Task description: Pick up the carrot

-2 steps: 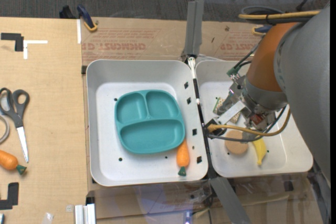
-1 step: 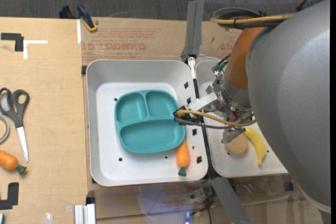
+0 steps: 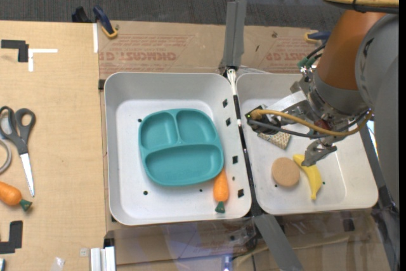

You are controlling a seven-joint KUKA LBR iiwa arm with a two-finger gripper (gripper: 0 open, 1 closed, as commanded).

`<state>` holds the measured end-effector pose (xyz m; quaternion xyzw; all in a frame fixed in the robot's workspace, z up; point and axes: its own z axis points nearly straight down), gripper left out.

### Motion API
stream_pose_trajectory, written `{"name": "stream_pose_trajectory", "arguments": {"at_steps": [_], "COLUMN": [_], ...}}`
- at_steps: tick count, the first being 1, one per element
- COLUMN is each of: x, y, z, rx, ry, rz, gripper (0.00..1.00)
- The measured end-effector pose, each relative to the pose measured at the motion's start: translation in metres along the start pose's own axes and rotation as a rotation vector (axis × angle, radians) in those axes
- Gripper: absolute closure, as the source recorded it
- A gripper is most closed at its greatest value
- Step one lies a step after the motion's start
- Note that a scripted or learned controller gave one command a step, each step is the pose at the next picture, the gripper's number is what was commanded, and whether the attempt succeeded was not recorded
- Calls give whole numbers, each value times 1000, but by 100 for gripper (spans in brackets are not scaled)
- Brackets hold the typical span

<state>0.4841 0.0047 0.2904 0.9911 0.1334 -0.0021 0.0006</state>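
The end effector (image 3: pixel 317 153) hangs over the right bin (image 3: pixel 355 197), just above the top end of a yellow banana (image 3: pixel 311 178); whether it is open or closed cannot be told from this slant. A round tan cookie-like disc (image 3: pixel 285 172) lies at the banana's 9 o'clock, touching or nearly so, and a small speckled wedge (image 3: pixel 276 138) sits at the disc's 12 o'clock, under yellow cables.

In the left bin (image 3: pixel 120 155) the carrot (image 3: pixel 221 188) is small, orange, stubby, with a green tip pointing to 6 o'clock. It lies at the 5 o'clock corner of one teal three-compartment plate (image 3: pixel 182 147), against its rim.

On the wooden surface (image 3: pixel 57 136), well apart at the bin's 9 o'clock, lie a second orange carrot (image 3: pixel 11 195) with a green end and one pair of grey-handled scissors (image 3: pixel 20 136). That makes two carrots, two bins, one banana, one plate.
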Motion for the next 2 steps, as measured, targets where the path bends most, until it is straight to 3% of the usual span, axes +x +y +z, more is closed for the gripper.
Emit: {"name": "stream_pose_trajectory", "arguments": {"at_steps": [1, 2], "x": [18, 4], "y": [-12, -40], "z": [72, 44], "rx": [2, 1], "ry": [-3, 0], "rz": [33, 53], "gripper": [0, 0]}}
